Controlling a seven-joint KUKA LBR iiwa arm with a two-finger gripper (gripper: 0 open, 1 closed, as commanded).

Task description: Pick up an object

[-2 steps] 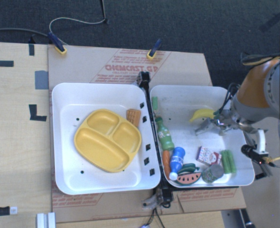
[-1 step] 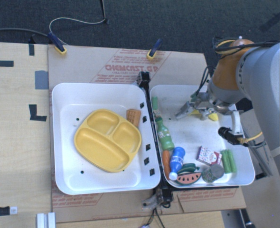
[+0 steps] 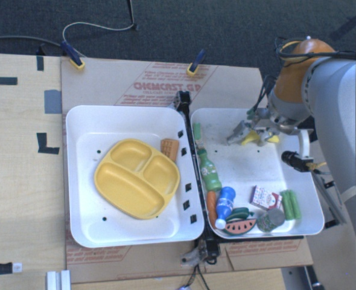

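Here we see a small yellow object point(image 3: 251, 138), perhaps a toy banana, lying in the upper part of the right white bin point(image 3: 238, 116), directly at our gripper point(image 3: 248, 133). Its long axis runs roughly left-right. We cannot tell whether it is grasped. The other toys cluster along the bin's near edge, well apart.

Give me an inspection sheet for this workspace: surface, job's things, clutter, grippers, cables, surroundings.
Surface: cardboard sheet on a wooden bench, bearing the left bin and the right bin.
Job's things: right bin holds a green bottle, blue bottle, watermelon slice, small red-and-white box and a yellow item by the gripper.
Clutter: yellow divided plate and a tan block in the left bin.
Grippers: gripper low in the right bin; grasp unclear.
Cables: black cable on the floor.
Surroundings: dark carpet; two clamps on the cardboard.
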